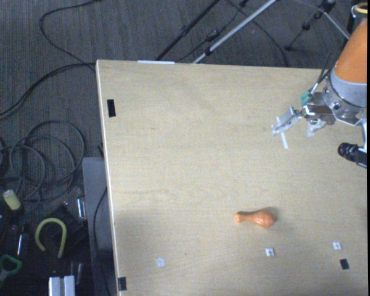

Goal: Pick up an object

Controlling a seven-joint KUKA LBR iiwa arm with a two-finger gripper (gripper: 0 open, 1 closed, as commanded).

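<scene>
I had the arm (351, 66) coming in from the right edge, orange band up top, grey wrist below it. The gripper (283, 128) sat over the upper right part of the tan board (191, 165), up off the surface from what I could see. I couldn't tell from this slant and blur whether it was spread or pressed together. Nothing was visible between the tips.

The thing to pick up, a small orange pear-shaped object (256, 218), lay on its side on the board, lower right of centre, narrow end pointing left. It was well apart from the gripper, below and a bit left of it.

A few small markers on the board: black tab (111, 108) near the upper left, little squares (269, 251) near the bottom right. Cables (37, 159) were coiled on the floor to the left.
</scene>
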